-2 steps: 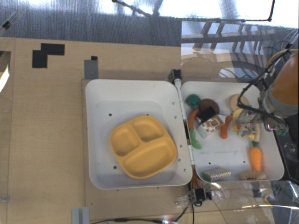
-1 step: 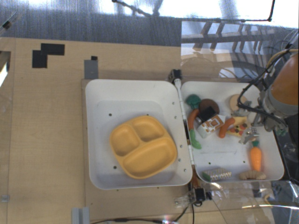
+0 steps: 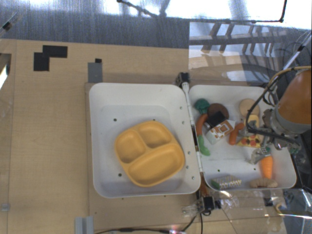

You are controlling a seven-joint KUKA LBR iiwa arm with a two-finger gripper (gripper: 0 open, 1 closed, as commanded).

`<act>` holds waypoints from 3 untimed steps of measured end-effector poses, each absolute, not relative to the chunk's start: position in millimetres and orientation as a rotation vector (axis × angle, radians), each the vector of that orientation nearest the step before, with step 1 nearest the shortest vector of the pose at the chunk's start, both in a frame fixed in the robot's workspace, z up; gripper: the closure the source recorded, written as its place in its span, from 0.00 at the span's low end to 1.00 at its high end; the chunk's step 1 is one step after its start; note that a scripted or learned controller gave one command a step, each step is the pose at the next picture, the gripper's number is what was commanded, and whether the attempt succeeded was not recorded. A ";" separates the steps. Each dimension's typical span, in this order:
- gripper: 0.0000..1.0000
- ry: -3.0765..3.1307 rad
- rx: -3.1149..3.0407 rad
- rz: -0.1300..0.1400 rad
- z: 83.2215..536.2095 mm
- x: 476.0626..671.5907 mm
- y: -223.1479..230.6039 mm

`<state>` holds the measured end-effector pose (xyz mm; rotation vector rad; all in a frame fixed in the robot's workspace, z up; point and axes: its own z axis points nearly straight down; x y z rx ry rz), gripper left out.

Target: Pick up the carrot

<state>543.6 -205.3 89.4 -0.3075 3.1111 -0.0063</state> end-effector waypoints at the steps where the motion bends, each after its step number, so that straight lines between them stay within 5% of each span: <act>1: 1.00 3.102 -0.309 -0.009 102.7 547.2 -204.3; 2: 1.00 3.127 -0.007 -0.001 88.2 616.0 -194.9; 3: 0.00 3.127 -0.005 -0.001 88.4 615.6 -195.5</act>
